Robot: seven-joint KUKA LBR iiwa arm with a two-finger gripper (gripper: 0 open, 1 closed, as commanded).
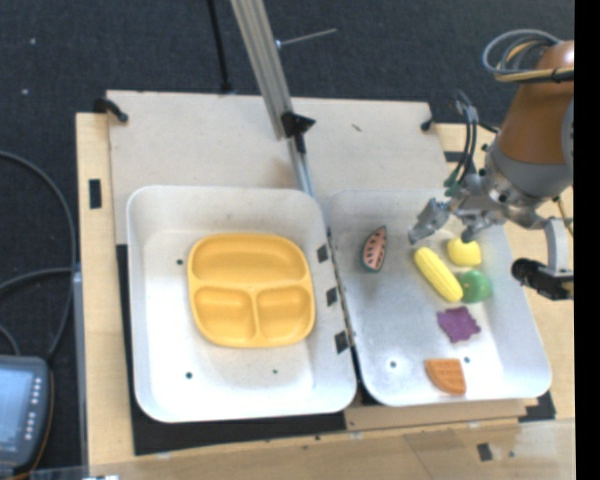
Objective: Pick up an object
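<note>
The right bin [500, 368] holds several small toys: a watermelon slice [374, 249], a long yellow piece [438, 274], a small yellow piece [465, 252], a green piece [476, 286], a purple piece [458, 323] and an orange piece [446, 375]. My gripper [443, 232] hangs over the bin's far part, just above the two yellow pieces. Its fingers are spread apart and open, with nothing between them. One fingertip sits close beside the small yellow piece.
In the left bin [160, 368] lies a yellow divided plate [250, 288]. A slanted metal post [265, 53] rises behind the bins and meets the bench near their shared wall. The arm's orange band [535, 118] stands at the right edge.
</note>
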